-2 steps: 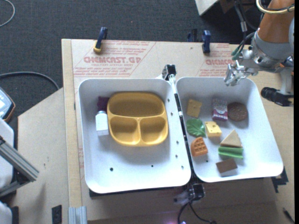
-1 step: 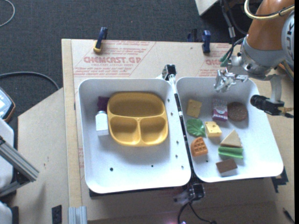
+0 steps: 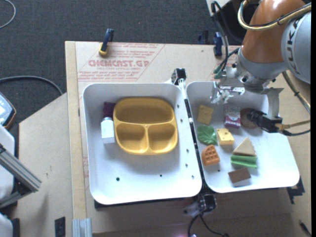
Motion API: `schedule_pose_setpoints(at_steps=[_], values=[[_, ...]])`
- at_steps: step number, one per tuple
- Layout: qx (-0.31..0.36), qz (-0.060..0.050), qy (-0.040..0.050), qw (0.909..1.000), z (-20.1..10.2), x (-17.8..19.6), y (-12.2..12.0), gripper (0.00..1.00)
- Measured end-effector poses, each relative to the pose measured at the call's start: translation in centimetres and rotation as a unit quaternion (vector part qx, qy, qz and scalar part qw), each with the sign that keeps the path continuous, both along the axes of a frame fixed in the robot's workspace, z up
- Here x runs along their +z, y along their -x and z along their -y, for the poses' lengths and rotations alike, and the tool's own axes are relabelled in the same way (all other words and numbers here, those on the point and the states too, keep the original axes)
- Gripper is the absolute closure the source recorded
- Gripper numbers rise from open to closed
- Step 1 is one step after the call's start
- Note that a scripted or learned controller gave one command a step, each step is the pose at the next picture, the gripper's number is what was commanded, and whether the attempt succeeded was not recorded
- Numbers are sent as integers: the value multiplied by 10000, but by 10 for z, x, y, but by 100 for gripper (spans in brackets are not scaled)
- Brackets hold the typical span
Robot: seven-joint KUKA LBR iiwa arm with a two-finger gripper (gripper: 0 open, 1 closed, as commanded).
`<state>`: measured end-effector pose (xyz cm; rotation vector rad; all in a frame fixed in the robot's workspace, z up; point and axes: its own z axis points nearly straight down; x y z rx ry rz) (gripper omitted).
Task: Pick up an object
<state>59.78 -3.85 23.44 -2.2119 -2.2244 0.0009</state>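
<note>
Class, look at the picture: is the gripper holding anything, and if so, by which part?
Nothing shows between the fingers of the gripper; it hangs above the right bin, near the yellow cracker.

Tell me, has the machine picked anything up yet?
Not yet, it seems. The pincer hangs over the far end of the right bin, with nothing visibly in it. The toy foods, such as the cheese wedge and waffle, lie in that bin. Lowering, gripping and lifting remain.

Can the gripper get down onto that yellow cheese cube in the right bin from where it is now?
Probably yes: the cheese cube lies uncovered, the green leaf beside it, and the gripper hangs above the right bin.
</note>
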Motion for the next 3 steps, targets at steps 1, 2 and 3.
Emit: schedule_pose_setpoints(at_steps=[1, 2, 3], values=[[-9, -13, 3, 10000, -40, -9, 42, 100], [-22, 24, 15, 10000, -42, -17, 26, 100], [-30, 36, 16, 10000, -37, -2, 30, 100]])
